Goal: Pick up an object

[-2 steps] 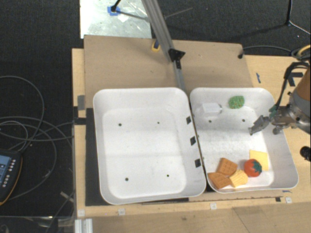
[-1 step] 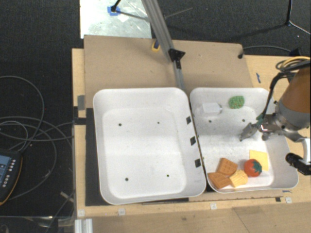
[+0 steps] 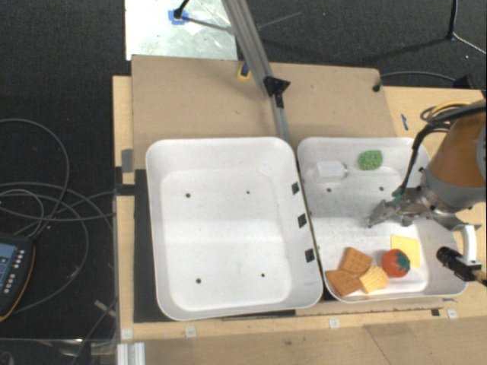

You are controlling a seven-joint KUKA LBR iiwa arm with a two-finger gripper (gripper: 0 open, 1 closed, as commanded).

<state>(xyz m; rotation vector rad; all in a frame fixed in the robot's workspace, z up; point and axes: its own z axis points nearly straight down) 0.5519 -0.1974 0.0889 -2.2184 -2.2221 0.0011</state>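
Bench [image 3: 327, 101]: tan board top, standing on dark carpeted floor [image 3: 61, 67]. Loose black cables [image 3: 46, 204] lie on the floor at the far side from the arm; a handheld pendant [image 3: 11, 268] sits at the picture's edge there. A grey pole [image 3: 251, 36] slants across the top of the bench.

Count: two white bins side by side. One bin [image 3: 228, 226] is well apart from the fingers; the other bin [image 3: 335, 196] lies under them. In that bin: one green round piece [image 3: 370, 160] beyond the fingers toward the top rim; one white block [image 3: 332, 169] near it; one yellow slab [image 3: 405, 245], one red tomato-like piece [image 3: 396, 262] and three orange-tan waffle-like pieces [image 3: 358, 272] below the fingers, clustered near the bottom rim, the tomato touching the slab.

Arm [image 3: 456, 166]: reaches in from the right, orange band above the wrist, wrist bent down over the bin. Fingers [image 3: 388, 213] point toward the bin's middle, just beside the yellow slab, nothing visible between them; whether they are spread or closed, cannot tell.
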